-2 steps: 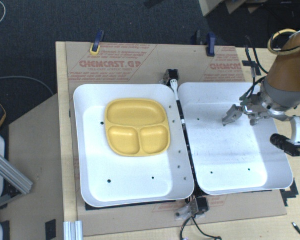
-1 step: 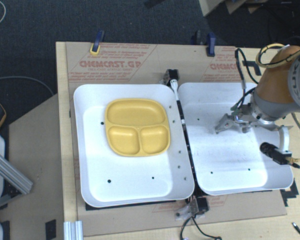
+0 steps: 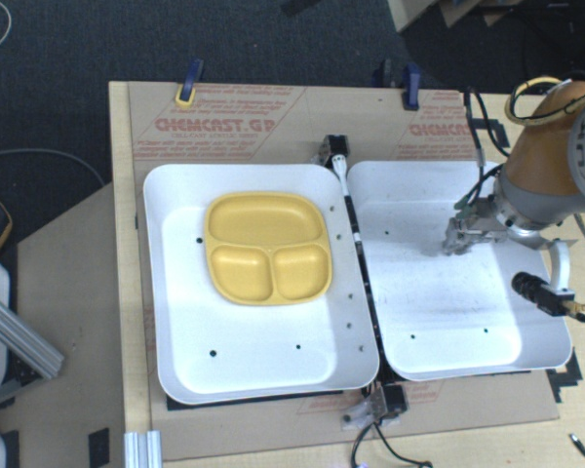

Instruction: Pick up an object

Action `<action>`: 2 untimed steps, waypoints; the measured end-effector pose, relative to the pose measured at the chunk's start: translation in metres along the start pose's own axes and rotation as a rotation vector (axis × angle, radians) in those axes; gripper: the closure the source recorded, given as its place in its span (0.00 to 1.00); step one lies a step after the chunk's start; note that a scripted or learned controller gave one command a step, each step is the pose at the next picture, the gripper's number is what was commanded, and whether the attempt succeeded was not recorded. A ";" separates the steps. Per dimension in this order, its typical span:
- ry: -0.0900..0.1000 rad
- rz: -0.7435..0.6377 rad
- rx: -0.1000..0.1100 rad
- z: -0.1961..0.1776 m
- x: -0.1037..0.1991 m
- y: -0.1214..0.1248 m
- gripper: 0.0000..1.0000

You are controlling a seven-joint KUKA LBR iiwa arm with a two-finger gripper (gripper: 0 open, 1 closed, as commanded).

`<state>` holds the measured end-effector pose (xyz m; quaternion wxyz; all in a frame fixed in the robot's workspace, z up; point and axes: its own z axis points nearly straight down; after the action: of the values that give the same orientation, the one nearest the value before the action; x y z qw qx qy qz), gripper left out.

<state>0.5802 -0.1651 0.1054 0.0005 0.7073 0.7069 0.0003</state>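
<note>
In the left bin [image 3: 175, 339] a yellow divided plate [image 3: 269, 247] lies flat and untouched, toward the bin's far side. Over the right bin [image 3: 419, 344] the gripper [image 3: 460, 239] hangs low, well apart from the plate. Whether its fingers are open or closed I cannot tell; judging by this, the pick is not yet begun.

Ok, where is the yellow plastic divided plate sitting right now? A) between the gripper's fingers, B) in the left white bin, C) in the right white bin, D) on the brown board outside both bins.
B: the yellow plastic divided plate lies flat in the upper part of the left white bin, while the gripper is over the right white bin, well apart from it.
</note>
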 end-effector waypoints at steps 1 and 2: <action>-0.002 0.001 -0.005 -0.044 -0.004 0.000 1.00; -0.003 -0.002 -0.007 -0.104 -0.005 0.010 1.00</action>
<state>0.5897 -0.1703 0.2096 0.0042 0.7066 0.7076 0.0019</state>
